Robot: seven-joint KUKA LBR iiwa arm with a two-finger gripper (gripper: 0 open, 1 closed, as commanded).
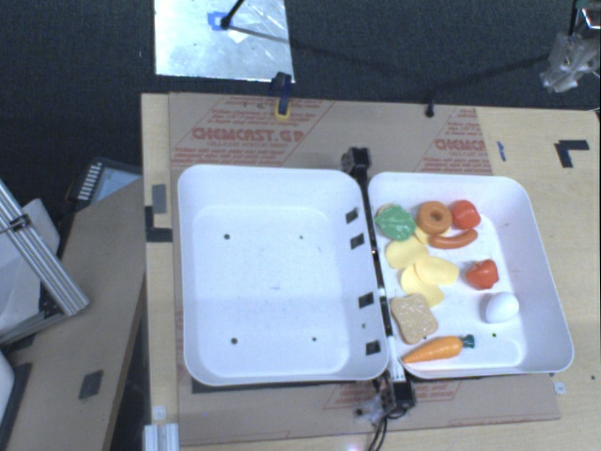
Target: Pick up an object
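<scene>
The right bin (540, 252) holds several toy foods. A green lettuce piece (395, 222), a brown donut (434, 217) and a red tomato (465, 214) lie along its far side, with a sausage (453, 240) just below them. Yellow slices (423, 266) sit in the middle, beside a red piece (483, 273) and a white egg (500, 306). A bread slice (413, 317) and an orange carrot (434, 349) lie near the front wall. My gripper (568, 59) hangs at the top right, far behind the right bin and well away from every object.
The left bin (272, 280) sits beside the right one on a cardboard sheet (244, 130). A silvery sheet (223, 26) lies on the dark floor behind. A metal frame (38, 261) stands at the left edge.
</scene>
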